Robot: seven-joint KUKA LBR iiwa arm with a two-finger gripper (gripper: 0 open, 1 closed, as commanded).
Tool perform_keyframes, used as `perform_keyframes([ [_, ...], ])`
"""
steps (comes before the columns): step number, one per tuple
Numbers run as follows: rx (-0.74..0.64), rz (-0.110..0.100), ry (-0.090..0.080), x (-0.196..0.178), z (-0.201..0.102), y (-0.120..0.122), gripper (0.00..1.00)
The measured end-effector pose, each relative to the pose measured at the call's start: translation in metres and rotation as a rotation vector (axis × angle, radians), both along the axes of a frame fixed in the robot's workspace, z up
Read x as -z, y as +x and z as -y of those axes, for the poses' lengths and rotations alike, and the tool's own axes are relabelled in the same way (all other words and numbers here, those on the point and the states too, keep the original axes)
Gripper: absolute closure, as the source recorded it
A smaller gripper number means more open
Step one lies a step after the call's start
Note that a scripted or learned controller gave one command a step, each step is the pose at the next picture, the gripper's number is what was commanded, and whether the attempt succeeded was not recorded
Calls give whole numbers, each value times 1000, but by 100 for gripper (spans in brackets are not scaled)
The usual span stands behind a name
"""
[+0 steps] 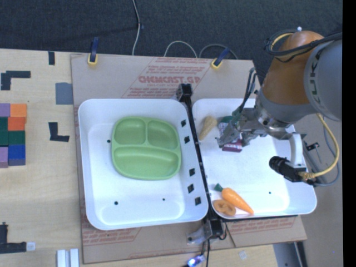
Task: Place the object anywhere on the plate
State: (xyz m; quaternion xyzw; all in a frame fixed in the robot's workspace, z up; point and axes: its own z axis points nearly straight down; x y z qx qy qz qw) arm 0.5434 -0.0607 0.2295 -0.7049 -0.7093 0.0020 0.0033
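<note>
Carrot (238, 200) lies near the front edge of the right bin (289, 204), just beside an orange slice (225, 207). The green plate (147, 148) sits in the left bin (94, 149). The end effector (232, 137) hangs over the right bin's rear, near a pale corn cob (207, 127); whether it grips anything I cannot tell.
</note>
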Motion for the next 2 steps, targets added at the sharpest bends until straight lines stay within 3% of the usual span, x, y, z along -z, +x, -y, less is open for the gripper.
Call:
perform_keyframes([
  [2,-3,0,-1,4,-115,-8,100],
])
